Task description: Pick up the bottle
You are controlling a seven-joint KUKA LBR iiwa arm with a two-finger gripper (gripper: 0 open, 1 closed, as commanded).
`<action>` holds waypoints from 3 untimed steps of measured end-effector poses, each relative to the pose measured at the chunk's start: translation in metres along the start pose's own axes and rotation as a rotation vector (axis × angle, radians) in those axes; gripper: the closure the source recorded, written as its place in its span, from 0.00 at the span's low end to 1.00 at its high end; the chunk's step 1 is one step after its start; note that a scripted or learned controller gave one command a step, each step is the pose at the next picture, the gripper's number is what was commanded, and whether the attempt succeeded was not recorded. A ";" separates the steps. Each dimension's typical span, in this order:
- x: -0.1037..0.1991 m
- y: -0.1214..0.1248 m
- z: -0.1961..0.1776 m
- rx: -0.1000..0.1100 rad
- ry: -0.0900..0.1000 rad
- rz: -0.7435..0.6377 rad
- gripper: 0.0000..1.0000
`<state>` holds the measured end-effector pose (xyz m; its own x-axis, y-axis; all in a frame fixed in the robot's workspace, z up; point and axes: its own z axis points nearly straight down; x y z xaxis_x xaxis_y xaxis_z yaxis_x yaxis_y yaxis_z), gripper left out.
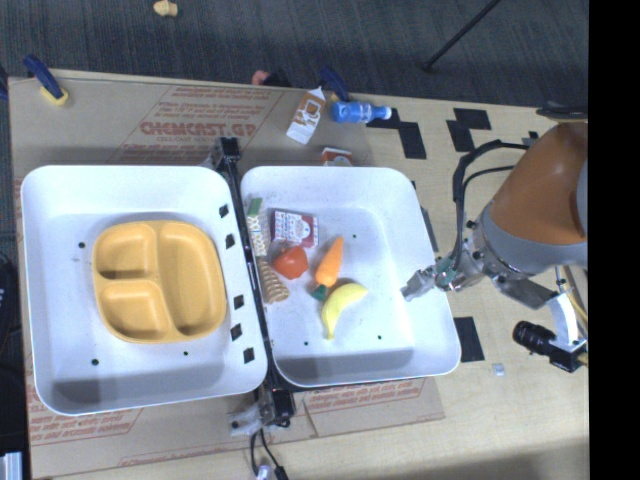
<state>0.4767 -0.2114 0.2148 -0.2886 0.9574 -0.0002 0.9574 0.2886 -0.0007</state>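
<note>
The two-finger gripper [425, 282] hangs over the right edge of the right-hand shallow white bin [385, 183]; whether it is open or closed cannot be told from this vantage, and nothing is seen between its tips. The small blue plastic bottle [358, 113] lies on its side outside both bins, on the cardboard-covered bench, well apart from the gripper, up beyond the bin's far rim. Nearer the gripper, inside that bin, lie a yellow toy banana [340, 304], an orange toy carrot [330, 259], a red round tomato-like toy [291, 262] and a flat printed packet [293, 227]. In my judgement the chief risk is a descent here, which would close on the banana or the bin wall instead. A lying bottle may also roll from a sideways approach, and the bin's rim stands between hand and target.
</note>
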 end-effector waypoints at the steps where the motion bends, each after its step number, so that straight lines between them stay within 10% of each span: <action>1: 0.000 0.000 -0.012 0.000 -0.001 0.065 1.00; 3: 0.001 0.000 -0.003 0.002 0.003 -0.455 1.00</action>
<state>0.4764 -0.2108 0.2179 -0.6803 0.7329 0.0034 0.7329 0.6803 -0.0019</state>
